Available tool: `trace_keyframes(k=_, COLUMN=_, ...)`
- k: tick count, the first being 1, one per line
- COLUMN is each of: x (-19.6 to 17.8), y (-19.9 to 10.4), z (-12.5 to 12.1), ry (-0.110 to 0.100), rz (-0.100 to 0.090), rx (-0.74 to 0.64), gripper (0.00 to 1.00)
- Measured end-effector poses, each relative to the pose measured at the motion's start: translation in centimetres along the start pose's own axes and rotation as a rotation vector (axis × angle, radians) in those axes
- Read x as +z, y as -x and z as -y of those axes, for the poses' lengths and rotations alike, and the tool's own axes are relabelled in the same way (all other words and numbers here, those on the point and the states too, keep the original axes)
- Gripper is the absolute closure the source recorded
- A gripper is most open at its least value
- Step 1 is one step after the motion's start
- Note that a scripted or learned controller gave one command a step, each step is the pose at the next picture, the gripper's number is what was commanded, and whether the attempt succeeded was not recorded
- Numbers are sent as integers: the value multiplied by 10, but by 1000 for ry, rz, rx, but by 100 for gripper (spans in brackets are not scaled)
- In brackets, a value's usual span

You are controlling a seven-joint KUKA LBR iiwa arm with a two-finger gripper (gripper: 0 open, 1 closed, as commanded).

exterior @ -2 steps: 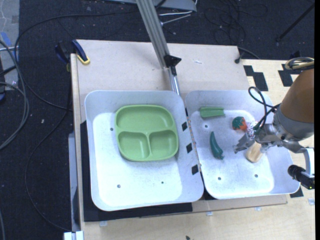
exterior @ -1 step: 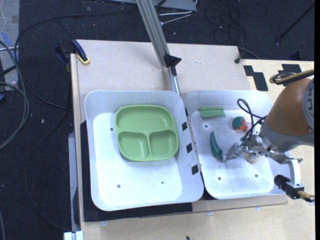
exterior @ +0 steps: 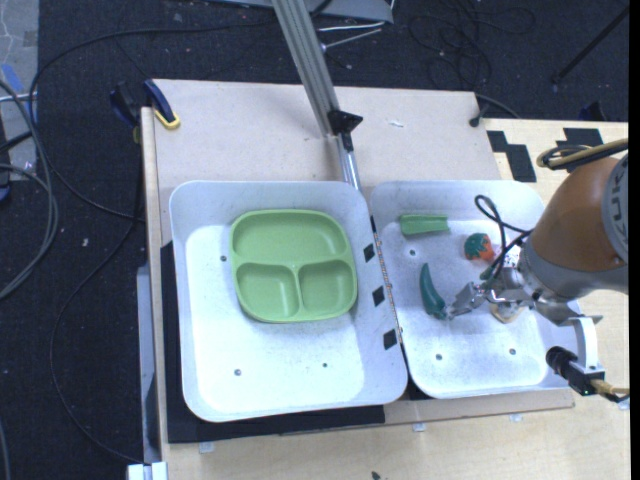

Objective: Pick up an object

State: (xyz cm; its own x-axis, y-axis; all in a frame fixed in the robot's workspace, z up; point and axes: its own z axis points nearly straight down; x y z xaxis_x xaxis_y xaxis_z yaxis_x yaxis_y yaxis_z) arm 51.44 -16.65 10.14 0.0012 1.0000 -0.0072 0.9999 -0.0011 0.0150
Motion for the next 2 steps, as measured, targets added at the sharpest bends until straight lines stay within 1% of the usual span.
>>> trace_keyframes(k=1, x=-10, y=2, z=-1, ry=7, rz=6, rx=2, gripper=100)
trace_keyframes(k=2, x=-61, y=6, z=-13, ry=-10, rz=-5, rx=-3, gripper=100)
